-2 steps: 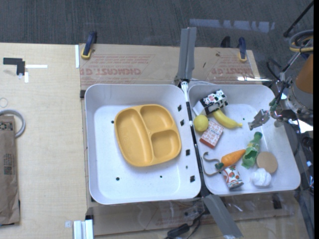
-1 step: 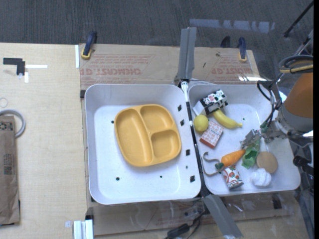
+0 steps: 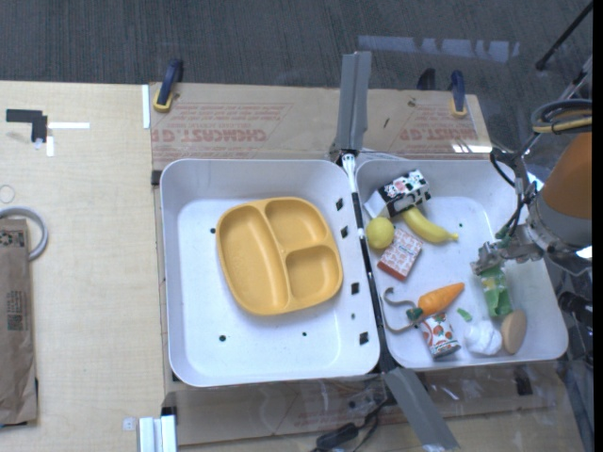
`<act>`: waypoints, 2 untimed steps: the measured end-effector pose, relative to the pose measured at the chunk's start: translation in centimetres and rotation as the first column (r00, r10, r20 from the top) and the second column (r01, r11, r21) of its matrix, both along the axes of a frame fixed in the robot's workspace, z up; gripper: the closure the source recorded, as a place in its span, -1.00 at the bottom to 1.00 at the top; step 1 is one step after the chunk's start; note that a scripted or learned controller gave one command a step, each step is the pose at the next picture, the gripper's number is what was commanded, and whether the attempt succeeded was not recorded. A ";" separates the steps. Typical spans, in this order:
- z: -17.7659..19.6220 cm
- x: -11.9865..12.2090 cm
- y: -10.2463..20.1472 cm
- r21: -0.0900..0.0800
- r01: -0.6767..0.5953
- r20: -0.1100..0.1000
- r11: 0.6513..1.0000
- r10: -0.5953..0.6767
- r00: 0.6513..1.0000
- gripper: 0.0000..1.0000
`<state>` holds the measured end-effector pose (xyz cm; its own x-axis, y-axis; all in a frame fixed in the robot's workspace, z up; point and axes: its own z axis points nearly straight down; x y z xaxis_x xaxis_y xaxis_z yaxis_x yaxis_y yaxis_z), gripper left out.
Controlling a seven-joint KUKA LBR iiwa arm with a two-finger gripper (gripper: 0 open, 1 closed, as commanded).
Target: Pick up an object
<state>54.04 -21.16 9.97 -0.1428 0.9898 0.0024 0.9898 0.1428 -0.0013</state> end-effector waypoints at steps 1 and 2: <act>-0.8 1.5 2.4 -0.003 0.248 0.001 0.969 -0.248 0.969 1.00; 15.2 4.5 9.7 -0.004 0.280 0.001 0.960 -0.280 0.960 1.00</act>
